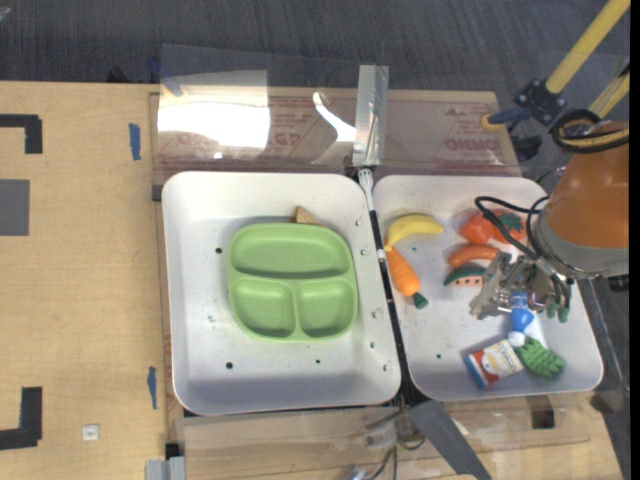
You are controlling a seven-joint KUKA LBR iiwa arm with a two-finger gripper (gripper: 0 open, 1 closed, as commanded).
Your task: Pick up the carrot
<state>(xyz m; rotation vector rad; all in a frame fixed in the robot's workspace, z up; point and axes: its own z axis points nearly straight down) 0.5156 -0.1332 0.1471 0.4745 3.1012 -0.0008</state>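
Now the carrot (403,273) is lying in the right bin (440,368), close against that bin's left wall, its green tip pointing toward the near edge of the tabletop. A banana (413,228) is sitting just behind it, toward the far edge. The end effector (515,293) is hovering well apart from the carrot, over the right half of the bin, right among a watermelon slice (470,274) and a blue-capped tube (497,356); whether it is open or closed, I cannot tell from this angle. The left bin (190,298) is carrying a green divided plate (293,280). The risks, I'm judging: the carrot is hugging the wall, so 1 side of the grasp may be catching the rim, or the nearby banana may be getting nudged instead.
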